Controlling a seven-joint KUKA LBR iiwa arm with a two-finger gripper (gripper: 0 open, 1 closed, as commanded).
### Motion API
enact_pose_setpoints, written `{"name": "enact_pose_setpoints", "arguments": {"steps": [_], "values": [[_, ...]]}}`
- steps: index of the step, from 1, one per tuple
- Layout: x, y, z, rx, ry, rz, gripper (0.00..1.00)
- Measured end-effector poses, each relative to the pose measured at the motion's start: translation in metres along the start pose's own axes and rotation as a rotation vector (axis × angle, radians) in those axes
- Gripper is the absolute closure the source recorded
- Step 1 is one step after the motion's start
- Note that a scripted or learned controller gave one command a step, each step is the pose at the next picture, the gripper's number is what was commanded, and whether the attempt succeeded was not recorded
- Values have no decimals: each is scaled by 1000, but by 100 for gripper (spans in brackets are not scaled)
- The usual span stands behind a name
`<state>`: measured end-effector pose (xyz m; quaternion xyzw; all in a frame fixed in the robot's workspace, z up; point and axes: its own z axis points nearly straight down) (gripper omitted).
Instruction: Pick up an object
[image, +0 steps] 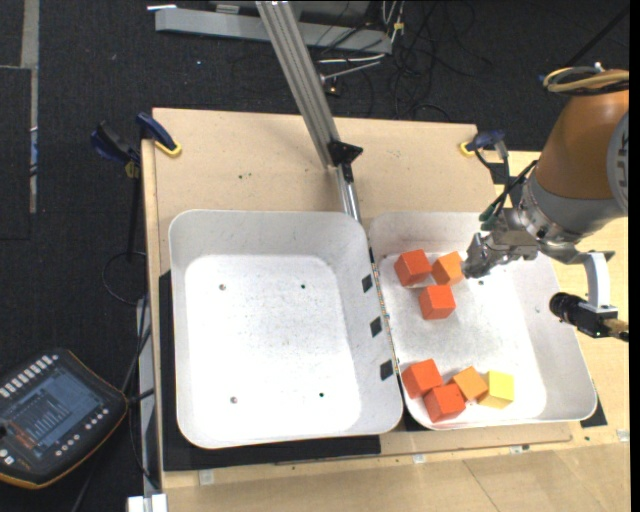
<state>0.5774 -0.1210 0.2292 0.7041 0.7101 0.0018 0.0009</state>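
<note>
Seen from above at a slant, my desk (420, 135) carries two shallow white bins side by side. The left bin (190, 300) lies at nine o'clock from my jaws, well apart from them. The right bin (560, 385) holds every block.

Going left to right along the upper part of that bin: a red-orange block (411, 268), then a light orange block (447, 267) touching or nearly touching it, then my jaws (479, 262). A second red-orange block (437, 301) sits just below the pair.

The relation that counts: the light orange block lies at nine o'clock from my jaws, just beside them, possibly touching. It is not between them, so I hold nothing. I cannot tell whether my jaws are open or closed; they are dark and small from this angle.

Toward six and seven o'clock, near the bin's lower wall, a further cluster rests: two red-orange blocks (432, 388), an orange one (470, 382) and a yellow one (500, 387) at the right end.

I judge the nearest candidate is the light orange block, and reaching it calls for a short shift toward nine o'clock.
</note>
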Motion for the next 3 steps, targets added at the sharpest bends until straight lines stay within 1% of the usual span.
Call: {"name": "enact_pose_setpoints", "arguments": {"steps": [1,3], "values": [[50,19,-11,0,0,0,100],[155,74,-22,0,1,1,100]]}}
